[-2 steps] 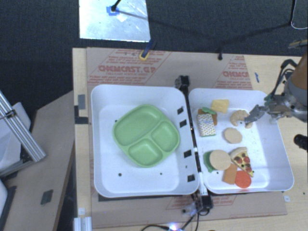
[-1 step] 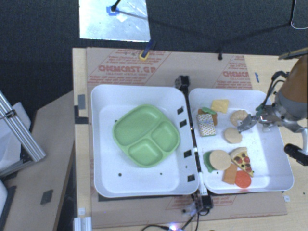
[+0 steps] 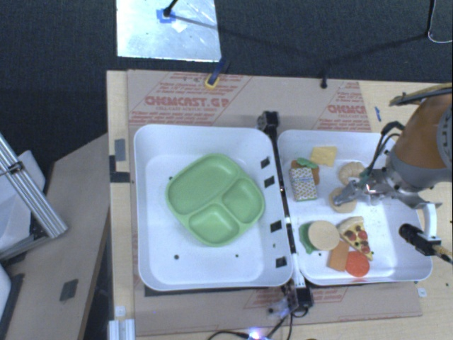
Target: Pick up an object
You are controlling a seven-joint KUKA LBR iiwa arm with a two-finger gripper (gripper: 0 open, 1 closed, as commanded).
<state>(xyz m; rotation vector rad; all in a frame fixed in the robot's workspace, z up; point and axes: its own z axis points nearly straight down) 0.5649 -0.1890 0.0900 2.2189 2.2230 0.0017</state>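
Two shallow white bins sit side by side on the bench. The left bin (image 3: 152, 211) carries a green divided plate (image 3: 215, 198) with three compartments, lying flat near the middle of its floor. The right bin (image 3: 396, 261) holds a scatter of toy food.

Toward the far edge of the right bin lies a yellow cheese slice (image 3: 325, 155). Just nearer than it, beside the wall shared with the left bin, are a small patterned box (image 3: 303, 183) and a green piece (image 3: 304, 163) touching the box's far end. A pale round bun (image 3: 350, 171) sits near the centre of the far half. Along the near edge lie a tan round bun on a green leaf (image 3: 322, 236), a pizza slice (image 3: 356, 235) just beside it, an orange wedge (image 3: 339, 257) and a red tomato slice (image 3: 357, 265), the last two touching.

The grey arm with its orange band (image 3: 423, 142) reaches in over the right edge of the bench. Its pincer (image 3: 354, 190) is low over the middle of the right bin, directly at a tan roundish piece (image 3: 342, 202) that lies between the pale bun and the pizza slice. The fingertips meet the top of that piece, but the view does not make it possible to tell whether they are spread or closed, nor whether the piece is gripped.
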